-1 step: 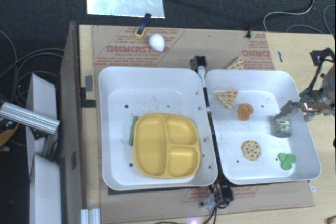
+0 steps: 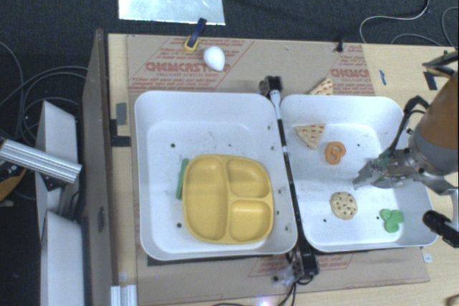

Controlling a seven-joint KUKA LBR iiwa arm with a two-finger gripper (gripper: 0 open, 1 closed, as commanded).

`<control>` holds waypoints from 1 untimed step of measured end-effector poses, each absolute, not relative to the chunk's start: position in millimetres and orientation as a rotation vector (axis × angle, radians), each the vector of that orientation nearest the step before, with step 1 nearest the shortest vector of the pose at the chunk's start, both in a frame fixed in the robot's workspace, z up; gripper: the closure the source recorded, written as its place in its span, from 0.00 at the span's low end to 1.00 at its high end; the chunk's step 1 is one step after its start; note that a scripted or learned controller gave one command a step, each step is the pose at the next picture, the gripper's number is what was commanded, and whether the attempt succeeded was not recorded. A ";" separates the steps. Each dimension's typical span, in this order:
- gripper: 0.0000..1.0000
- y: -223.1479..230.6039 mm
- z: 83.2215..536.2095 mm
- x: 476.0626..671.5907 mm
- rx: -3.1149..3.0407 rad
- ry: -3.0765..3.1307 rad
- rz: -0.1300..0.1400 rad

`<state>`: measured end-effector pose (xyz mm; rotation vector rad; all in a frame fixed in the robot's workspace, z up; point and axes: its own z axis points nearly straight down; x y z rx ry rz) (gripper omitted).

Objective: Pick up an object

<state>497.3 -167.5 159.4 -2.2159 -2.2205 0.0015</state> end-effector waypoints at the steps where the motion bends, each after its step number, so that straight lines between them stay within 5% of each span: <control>1: 0.00 -127.5 81.0 486.3 -2.216 -2.226 -0.001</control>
